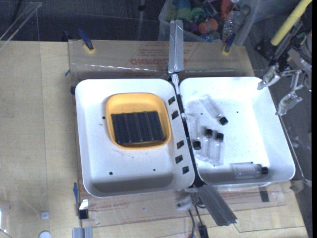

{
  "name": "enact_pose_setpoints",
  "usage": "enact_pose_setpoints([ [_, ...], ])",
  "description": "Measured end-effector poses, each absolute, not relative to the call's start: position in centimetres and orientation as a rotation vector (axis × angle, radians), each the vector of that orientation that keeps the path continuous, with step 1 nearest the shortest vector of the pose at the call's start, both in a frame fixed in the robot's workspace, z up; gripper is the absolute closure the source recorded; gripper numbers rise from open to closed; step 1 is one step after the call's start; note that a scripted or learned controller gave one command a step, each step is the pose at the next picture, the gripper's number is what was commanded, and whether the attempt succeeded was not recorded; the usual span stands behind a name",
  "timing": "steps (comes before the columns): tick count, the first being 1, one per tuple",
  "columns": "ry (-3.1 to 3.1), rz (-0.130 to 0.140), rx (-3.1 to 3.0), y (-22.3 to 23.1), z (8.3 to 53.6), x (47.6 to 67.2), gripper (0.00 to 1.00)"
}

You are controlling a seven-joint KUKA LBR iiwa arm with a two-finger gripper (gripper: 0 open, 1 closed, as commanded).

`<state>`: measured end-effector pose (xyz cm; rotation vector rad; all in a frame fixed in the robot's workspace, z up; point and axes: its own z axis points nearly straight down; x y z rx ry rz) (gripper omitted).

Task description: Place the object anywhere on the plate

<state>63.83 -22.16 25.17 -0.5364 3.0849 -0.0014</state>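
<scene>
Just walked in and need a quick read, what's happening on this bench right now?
A robot arm is set up to move an object onto the yellow plate, which sits in the left bin with a dark ridged insert on it. Several small clear vials with black caps lie in the right bin, one larger vial near its front edge. The tool hangs at the right bin's far right corner, above the rim, with nothing between its fingers. Nothing has been placed on the plate yet.

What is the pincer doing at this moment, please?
Pincer: open, holding nothing, at the right bin's far right corner, apart from the clear vials.
</scene>
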Motion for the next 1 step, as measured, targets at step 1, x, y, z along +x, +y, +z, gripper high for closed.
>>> enact_pose_setpoints([
  [1,3.03,-0.003,-0.789,-22.11,26.03,63.33,0.0],
])
